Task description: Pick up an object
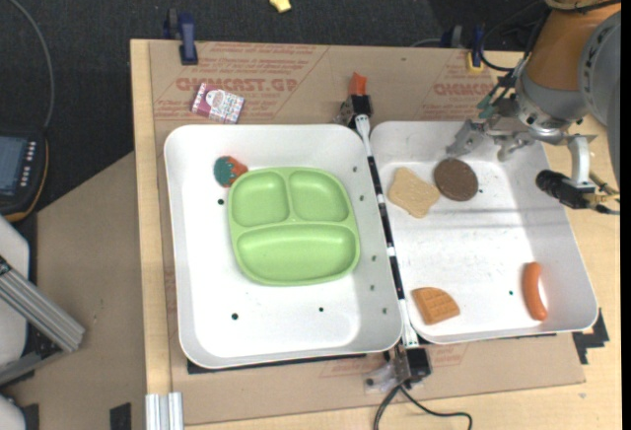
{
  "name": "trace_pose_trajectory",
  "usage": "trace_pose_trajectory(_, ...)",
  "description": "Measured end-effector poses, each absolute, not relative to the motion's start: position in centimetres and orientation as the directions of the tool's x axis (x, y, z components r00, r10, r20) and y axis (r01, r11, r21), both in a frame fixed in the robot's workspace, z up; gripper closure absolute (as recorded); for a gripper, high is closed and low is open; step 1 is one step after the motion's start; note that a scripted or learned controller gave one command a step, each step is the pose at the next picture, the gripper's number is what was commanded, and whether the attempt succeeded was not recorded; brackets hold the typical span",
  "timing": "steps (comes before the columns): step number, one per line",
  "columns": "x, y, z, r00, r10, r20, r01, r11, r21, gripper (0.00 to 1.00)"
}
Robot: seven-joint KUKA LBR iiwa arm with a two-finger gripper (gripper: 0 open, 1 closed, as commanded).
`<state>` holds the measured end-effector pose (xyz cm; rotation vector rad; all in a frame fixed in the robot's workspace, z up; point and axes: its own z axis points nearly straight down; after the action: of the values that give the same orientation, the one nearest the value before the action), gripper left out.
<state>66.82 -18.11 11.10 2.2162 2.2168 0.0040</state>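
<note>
Camera view: right bin, near to far: orange toast and sausage; tan bread; brown disc lies just in front-left of gripper; gripper state unreadable.

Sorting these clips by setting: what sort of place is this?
Probably a robotics lab bench. Two white bins sit on a board held by clamps, toy food like a sausage and a green divided plate lie inside, and the arm reaches in.
</note>
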Motion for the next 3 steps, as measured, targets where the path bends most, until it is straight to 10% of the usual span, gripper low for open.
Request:
trace_pose_trajectory(1, 64.7, -15.2, 8.3, -0.002, 1.0, 0.002, 1.0, 0.002, -0.004, 0.0)
trace_pose_trajectory(2, 65.0, -15.4, 9.7, -0.002, 1.0, -0.001, 1.0, 0.002, 0.004, 1.0)
trace_pose_trajectory(3, 58.7, -13.4, 16.6, 0.001, 1.0, 0.001, 1.0, -0.001, 0.0, 1.0)
